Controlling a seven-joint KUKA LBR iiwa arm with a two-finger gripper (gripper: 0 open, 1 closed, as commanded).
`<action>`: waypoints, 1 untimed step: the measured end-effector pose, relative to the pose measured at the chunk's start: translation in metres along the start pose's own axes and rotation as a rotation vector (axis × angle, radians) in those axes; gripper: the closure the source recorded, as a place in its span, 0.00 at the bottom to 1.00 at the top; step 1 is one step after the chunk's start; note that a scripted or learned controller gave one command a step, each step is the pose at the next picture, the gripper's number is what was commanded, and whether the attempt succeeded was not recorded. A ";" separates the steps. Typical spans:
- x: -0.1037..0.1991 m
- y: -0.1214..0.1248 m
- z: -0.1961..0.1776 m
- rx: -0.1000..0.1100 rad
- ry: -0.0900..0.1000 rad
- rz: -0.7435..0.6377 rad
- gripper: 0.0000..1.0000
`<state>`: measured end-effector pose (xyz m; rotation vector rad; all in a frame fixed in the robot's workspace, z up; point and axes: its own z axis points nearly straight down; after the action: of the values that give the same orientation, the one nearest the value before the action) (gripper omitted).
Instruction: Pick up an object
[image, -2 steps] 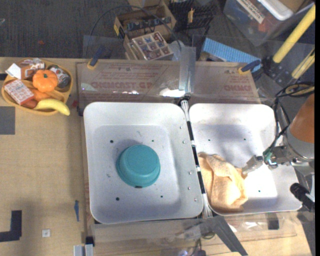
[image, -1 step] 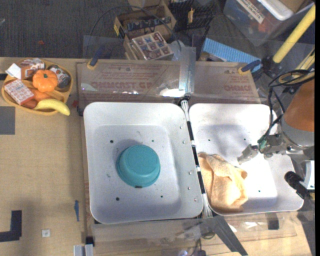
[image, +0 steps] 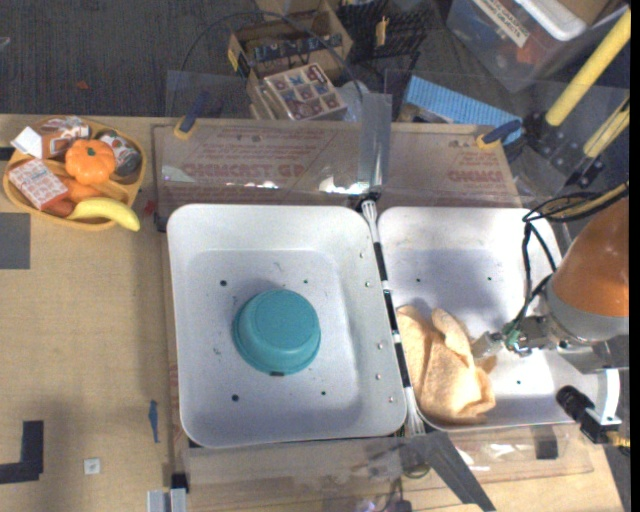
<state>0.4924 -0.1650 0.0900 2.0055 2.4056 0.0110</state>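
Bench: two white bins (image: 190, 300) | teal bowl (image: 278, 331) left; tan cloth (image: 445, 368) right | hand (image: 492, 345) at cloth, grip unclear | writing unreadable

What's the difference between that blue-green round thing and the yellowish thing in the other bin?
The teal bowl is round, rigid and smooth, lying upside down; the tan cloth is soft, crumpled and irregular. The bowl sits mid-floor in the left bin; the cloth lies against the right bin's left wall, near the gripper. Both rest alone in shallow white bins.
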 end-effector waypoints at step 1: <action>-0.002 0.001 -0.011 -0.005 -0.001 0.005 1.00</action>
<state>0.4932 -0.1667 0.1006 2.0087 2.3984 0.0160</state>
